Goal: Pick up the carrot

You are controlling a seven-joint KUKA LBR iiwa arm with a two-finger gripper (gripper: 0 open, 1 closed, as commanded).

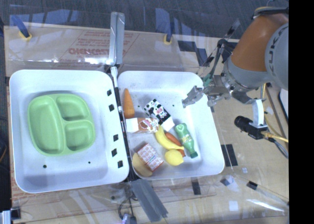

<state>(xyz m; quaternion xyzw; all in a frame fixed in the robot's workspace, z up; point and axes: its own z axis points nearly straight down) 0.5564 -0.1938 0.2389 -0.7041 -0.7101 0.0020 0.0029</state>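
Camera view: carrot [128,103] lies lengthwise, tip pointing away; end effector [192,96] state unclear.

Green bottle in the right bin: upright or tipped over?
Tipped over. The green plastic bottle lies on its side on the right white bin's floor, beside the yellow banana.

Carrot [128,103] lies in right bin [212,139], divided tray [61,122] in left bin [19,120]
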